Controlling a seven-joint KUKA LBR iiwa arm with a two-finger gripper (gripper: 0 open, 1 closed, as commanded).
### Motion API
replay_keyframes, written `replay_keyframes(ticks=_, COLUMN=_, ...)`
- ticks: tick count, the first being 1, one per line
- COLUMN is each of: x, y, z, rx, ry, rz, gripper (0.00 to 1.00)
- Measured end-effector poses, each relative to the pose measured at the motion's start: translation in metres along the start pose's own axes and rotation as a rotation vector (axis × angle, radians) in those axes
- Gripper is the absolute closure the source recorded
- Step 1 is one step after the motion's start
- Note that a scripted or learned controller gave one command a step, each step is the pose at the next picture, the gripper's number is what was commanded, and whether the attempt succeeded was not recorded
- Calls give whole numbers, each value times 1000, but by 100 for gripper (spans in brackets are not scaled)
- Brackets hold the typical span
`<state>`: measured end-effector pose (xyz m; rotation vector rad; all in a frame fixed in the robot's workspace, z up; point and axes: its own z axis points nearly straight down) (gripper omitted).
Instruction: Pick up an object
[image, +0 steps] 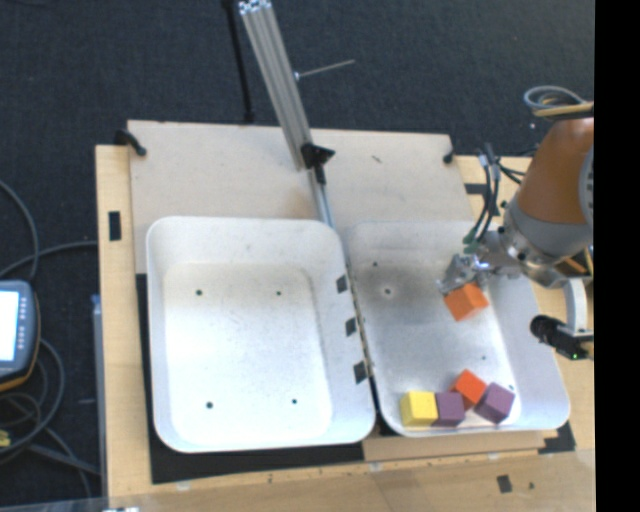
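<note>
One orange block (465, 301) sits right at the tip of the gripper (462, 276), just on its near side, above the right bin (400, 330); whether it is pinched cannot be told. Four blocks (457, 402) cluster along the bin's near edge.

A wooden bench (220, 170) stands on dark carpet (120, 60), cables (30, 250) trailing left.

Your arm (555, 190) shows a rounded orange band above a grey wrist section. Dark cables run down its left side, with a pale looped cable above the orange part. The hand (462, 275) at its tip is small, grey and metallic. A white bracket sits lower right.
</note>
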<state>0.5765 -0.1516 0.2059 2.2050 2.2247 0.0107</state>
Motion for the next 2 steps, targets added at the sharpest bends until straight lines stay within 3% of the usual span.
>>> replay_keyframes(ticks=1, x=78, y=52, z=-2, rx=7, ry=4, rz=-2, gripper=100)
replay_keyframes(ticks=2, x=160, y=84, z=-23, rx=7, ry=5, rz=-2, gripper=100)
